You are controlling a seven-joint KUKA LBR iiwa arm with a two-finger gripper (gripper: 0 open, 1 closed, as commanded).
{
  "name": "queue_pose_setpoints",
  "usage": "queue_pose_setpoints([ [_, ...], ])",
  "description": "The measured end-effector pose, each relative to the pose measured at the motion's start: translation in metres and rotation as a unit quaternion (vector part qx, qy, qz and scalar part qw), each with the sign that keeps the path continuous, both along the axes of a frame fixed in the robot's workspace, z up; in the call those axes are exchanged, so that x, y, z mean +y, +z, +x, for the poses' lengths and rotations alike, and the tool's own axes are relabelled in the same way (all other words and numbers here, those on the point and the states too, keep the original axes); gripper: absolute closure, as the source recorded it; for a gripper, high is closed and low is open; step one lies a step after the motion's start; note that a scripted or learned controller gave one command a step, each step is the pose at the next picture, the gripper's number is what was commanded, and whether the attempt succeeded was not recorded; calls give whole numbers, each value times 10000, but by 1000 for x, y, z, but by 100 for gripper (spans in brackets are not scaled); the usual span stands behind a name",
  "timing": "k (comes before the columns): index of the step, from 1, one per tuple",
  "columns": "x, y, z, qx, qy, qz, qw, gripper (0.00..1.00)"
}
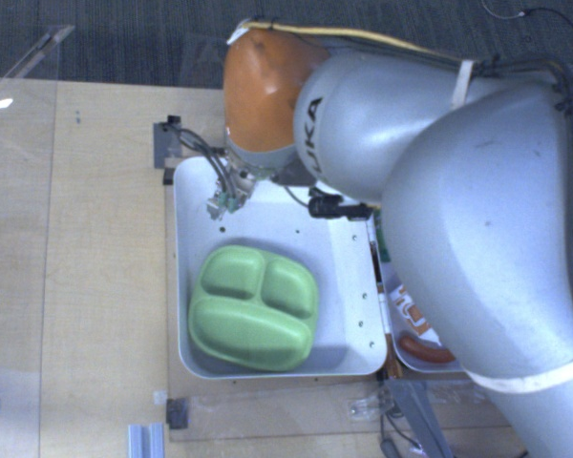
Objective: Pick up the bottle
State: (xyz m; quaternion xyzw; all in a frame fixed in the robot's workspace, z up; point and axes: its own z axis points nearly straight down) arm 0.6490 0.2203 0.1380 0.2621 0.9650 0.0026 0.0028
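- Arm (439, 189) comes in from the right and covers most of the right side; its orange band (258, 84) sits over the far edge of the left bin (183, 284).
- Gripper (220, 198) is over the far-left corner of the left bin, just below the wrist, w/ thin cables (196, 146) looping to it. It looks small and blurred from above, so we can't tell if it's spread or closed, and we see nothing held in it.
- Green three-compartment tray (253, 305) lies flat in the near half of the left bin. It's near the gripper but apart from it, w/ bare white floor between them.
- Right bin (398, 363): we see a narrow strip along its left side, the rest is under the arm.
- In that strip, a white item w/ orange-red print (408, 311) and a red-brown rounded item (425, 351) nearer to us, both partly under the arm.
- We can't tell whether either one is the bottle. Both are well apart from the gripper, on the other side of the wall between the bins.
- Black bracket (165, 141) on the wooden bench (76, 256) at the left bin's far-left corner; dark carpet (124, 8) beyond.
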Motion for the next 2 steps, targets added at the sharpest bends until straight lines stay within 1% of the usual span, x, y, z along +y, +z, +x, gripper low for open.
queue_pose_setpoints([
  [1,16,60,6,-5,-190,3,9998,100],
  [2,17,71,8,-37,-178,20,9998,100],
])
